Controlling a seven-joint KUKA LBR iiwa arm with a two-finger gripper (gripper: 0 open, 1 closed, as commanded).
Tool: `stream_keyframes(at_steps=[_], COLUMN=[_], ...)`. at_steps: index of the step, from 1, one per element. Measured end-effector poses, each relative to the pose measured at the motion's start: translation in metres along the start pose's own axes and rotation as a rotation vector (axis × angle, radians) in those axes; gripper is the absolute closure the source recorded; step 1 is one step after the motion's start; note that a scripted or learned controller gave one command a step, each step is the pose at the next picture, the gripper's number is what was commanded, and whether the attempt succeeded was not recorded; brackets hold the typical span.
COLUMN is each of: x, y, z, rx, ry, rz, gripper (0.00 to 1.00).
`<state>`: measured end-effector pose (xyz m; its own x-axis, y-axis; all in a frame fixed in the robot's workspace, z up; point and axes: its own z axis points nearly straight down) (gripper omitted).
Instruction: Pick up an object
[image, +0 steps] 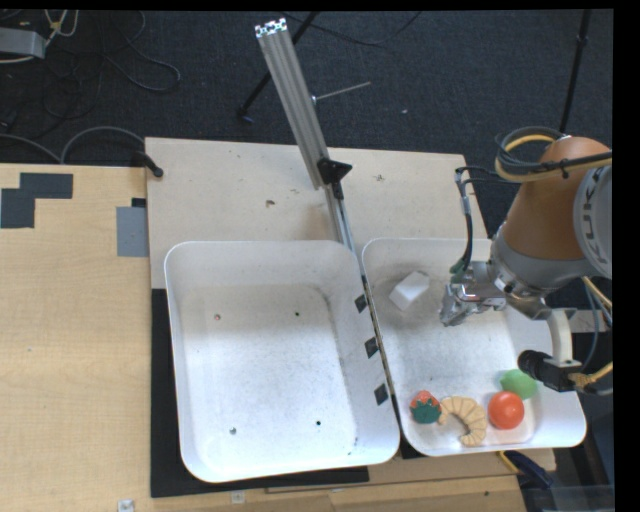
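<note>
KUKA iiwa arm (560, 220) over the right bin (440, 440): rounded orange band, grey casing beside it with dark lettering, partly cut off. Metallic silver gripper (455, 312) on a grey wrist. Black cable along the wrist, yellow and black cable loops above the orange band.

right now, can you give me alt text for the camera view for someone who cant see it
A grey and orange robot arm reaches from the right with its gripper low over the right bin, beside a small white block. Along that bin's near edge lie a strawberry, a croissant, an orange ball and a green piece.
</note>
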<state>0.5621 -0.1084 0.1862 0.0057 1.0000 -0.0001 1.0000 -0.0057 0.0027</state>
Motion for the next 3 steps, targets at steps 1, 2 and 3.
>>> stream_keyframes(at_steps=[1,2,3], x=[-0.001,0.049,0.094], y=[0.001,0.005,0.001], z=[-0.053,-0.041,-0.035], rx=[-0.001,0.007,0.007], ry=[0.0,0.003,0.002], rz=[-0.006,-0.01,-0.01], gripper=[1.0,1.0,1.0])
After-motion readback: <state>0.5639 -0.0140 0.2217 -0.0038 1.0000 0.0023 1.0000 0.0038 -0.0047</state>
